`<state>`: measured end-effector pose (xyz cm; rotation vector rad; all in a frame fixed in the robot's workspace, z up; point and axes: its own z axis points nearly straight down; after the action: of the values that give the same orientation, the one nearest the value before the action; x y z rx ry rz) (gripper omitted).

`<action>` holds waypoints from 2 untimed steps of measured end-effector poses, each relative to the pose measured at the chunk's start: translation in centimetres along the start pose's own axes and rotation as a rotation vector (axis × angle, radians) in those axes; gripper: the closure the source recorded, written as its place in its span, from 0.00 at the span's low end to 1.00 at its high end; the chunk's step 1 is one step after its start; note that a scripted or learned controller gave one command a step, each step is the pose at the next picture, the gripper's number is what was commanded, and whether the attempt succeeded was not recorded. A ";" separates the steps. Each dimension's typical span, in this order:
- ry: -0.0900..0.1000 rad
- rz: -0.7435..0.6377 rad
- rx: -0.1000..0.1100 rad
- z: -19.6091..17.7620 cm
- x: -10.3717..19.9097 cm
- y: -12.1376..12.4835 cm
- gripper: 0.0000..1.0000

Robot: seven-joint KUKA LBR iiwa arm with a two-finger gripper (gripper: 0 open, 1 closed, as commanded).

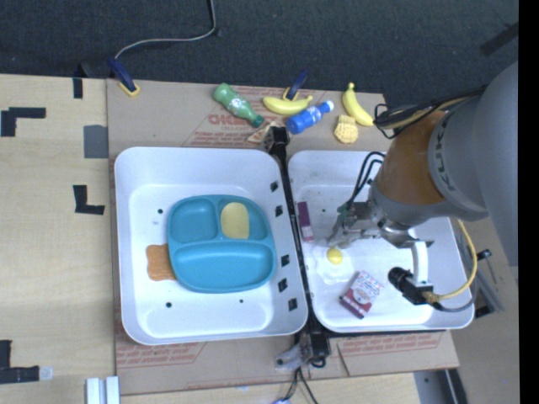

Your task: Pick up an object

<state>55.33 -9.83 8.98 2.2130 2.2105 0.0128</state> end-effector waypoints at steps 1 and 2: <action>0.003 -0.002 0.008 0.3 0.1 -0.2 0.00; 0.002 0.000 0.015 -5.2 -6.3 1.9 0.00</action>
<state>57.18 -16.11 14.22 2.2212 2.2191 -0.0015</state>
